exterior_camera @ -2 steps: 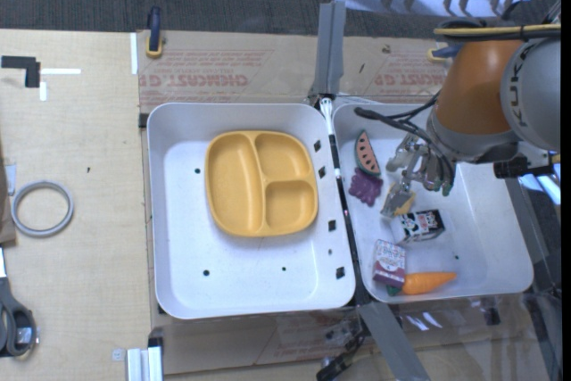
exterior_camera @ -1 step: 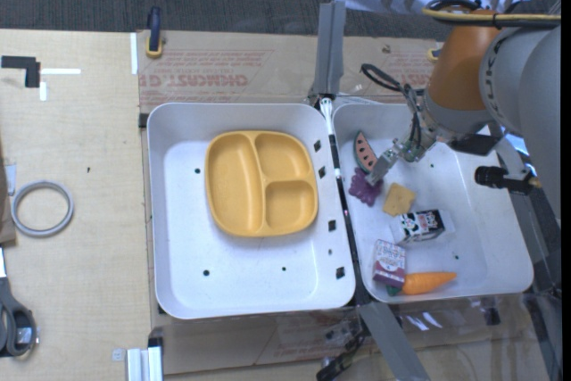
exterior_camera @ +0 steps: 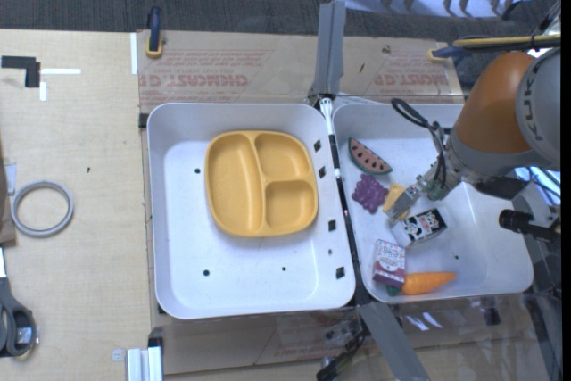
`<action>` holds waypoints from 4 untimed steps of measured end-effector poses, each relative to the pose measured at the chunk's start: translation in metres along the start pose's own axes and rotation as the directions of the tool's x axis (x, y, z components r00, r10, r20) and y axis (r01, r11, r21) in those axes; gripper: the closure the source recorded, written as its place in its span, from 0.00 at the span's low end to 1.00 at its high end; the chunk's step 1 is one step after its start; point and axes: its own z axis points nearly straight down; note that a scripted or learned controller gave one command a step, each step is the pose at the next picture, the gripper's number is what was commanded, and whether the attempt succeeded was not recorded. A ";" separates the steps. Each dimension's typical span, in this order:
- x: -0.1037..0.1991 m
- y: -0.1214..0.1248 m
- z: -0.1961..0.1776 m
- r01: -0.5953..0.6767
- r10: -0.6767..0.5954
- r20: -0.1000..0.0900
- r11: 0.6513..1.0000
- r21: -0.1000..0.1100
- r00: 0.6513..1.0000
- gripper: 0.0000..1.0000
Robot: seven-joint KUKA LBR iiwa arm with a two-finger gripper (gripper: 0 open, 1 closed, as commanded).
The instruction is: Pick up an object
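The right bin [exterior_camera: 500, 259] holds several toy items: a watermelon slice [exterior_camera: 369, 156], a purple grape bunch [exterior_camera: 367, 192], a small yellow piece [exterior_camera: 393, 195], a black-and-white carton [exterior_camera: 425, 225], a pink carton [exterior_camera: 389, 261] and an orange carrot [exterior_camera: 428, 282]. My gripper [exterior_camera: 406, 202] is low in this bin, reaching in from the right. Its tip sits between the yellow piece and the black-and-white carton, touching or just above both. Nothing is visibly lifted.
The left bin [exterior_camera: 178, 263] carries a yellow divided plate [exterior_camera: 261, 183]. A grey ring [exterior_camera: 40, 208] and scissors [exterior_camera: 13, 326] lie on the bench at far left. The arm's orange band [exterior_camera: 500, 103] hangs over the right bin's back right corner.
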 end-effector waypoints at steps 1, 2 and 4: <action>-0.003 0.002 -0.014 0.002 -0.002 0.010 1.000 -0.006 1.000 1.00; -0.001 0.001 -0.010 0.002 -0.002 0.003 1.000 -0.001 1.000 0.00; -0.035 -0.049 -0.019 -0.119 0.119 0.001 0.993 -0.002 0.993 0.00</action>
